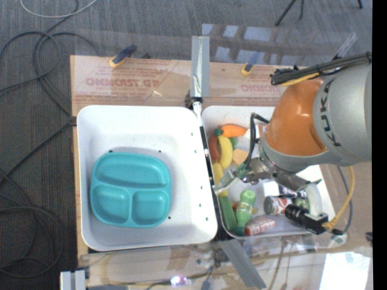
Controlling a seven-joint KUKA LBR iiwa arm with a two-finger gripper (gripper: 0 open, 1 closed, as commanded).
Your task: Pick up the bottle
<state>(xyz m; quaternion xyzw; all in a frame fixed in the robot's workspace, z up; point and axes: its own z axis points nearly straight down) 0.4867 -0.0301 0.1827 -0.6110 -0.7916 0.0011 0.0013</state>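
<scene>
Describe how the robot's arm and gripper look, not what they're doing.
The arm is a thick, rounded grey body with a wide orange band above the wrist and dark "KU" lettering on the grey shell. Black cables run along its top, and a yellow cable loops down beside it. The gripper is a small metallic, silvery assembly.

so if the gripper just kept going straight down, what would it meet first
Likely the small green plastic bottle lying in the right white bin, just below the gripper; depth is hard to judge from above.

Grey carpet floor [151, 11] strewn with black cables [36, 71] surrounds a brown board-topped bench [133, 83] under even light.
</scene>
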